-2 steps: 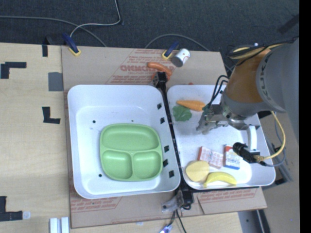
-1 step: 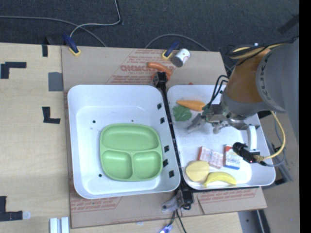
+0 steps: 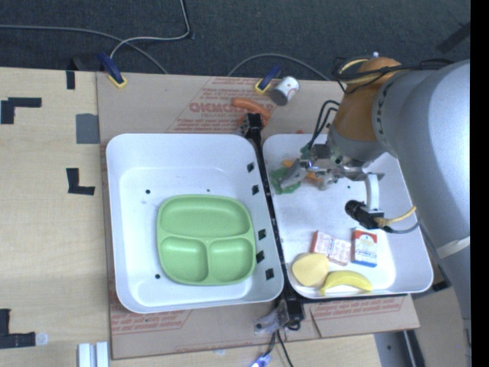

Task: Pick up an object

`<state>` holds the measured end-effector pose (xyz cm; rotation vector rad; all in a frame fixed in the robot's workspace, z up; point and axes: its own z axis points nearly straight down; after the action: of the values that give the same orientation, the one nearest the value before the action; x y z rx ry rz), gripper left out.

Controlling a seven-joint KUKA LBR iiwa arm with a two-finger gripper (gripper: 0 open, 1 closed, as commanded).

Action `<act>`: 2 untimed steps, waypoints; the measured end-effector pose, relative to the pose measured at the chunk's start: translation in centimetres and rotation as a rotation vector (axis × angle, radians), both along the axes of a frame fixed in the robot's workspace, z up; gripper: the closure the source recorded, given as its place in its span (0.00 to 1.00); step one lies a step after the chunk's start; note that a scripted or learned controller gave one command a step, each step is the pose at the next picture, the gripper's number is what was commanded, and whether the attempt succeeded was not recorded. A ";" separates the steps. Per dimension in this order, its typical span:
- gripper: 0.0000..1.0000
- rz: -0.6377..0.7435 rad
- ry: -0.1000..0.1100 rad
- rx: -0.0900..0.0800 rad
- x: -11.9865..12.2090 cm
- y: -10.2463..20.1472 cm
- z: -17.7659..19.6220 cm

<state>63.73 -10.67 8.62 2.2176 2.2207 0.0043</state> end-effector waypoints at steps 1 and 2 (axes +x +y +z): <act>0.00 0.000 0.018 0.005 2.9 -0.9 -0.1; 0.00 -0.004 0.014 -0.003 2.9 -0.1 -0.1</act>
<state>66.63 -10.74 8.50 2.2274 2.2222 -0.0148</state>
